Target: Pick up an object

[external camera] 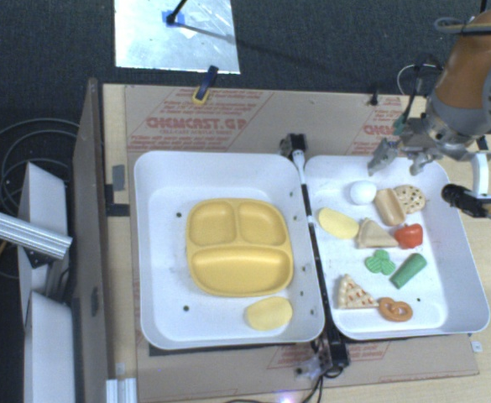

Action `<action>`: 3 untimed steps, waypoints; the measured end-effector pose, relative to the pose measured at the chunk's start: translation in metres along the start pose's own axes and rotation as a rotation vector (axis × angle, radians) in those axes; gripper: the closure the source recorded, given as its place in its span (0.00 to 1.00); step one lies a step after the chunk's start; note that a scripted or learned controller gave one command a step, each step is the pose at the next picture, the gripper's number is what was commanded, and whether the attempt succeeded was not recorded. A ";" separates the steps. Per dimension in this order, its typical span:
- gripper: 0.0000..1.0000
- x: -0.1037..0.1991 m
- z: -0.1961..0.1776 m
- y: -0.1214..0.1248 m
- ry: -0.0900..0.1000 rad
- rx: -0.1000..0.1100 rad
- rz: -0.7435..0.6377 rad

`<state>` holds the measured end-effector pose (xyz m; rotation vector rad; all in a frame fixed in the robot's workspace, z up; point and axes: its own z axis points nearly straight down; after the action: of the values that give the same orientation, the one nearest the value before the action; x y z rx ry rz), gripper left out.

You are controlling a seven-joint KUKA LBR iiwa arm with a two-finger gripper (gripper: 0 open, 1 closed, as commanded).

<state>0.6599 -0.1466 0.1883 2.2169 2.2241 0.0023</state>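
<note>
My gripper (400,161) hangs open over the far edge of the right bin (455,309), with its two fingers spread and nothing between them. Just below it lie a white egg (363,193), a bread roll (389,206) and a waffle cookie (410,197). Further down the bin sit a yellow piece (338,223), a sandwich wedge (374,235), a red pepper (409,236), green broccoli (379,264), a green cucumber (408,270), a pizza slice (353,294) and a pretzel (394,310).
The left bin (157,225) holds a yellow divided plate (238,246) and a yellow potato-like piece (268,313) at its near edge. A black clamp (295,146) sits on the ridge between the bins. Cardboard lies beneath both bins.
</note>
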 end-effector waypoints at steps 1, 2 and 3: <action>0.00 -0.016 0.072 -0.054 0.001 0.009 0.005; 0.00 -0.044 0.059 -0.038 -0.002 -0.003 0.003; 0.00 -0.035 0.096 -0.093 -0.004 -0.024 0.005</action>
<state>0.5671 -0.1816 0.0924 2.2083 2.2045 0.0241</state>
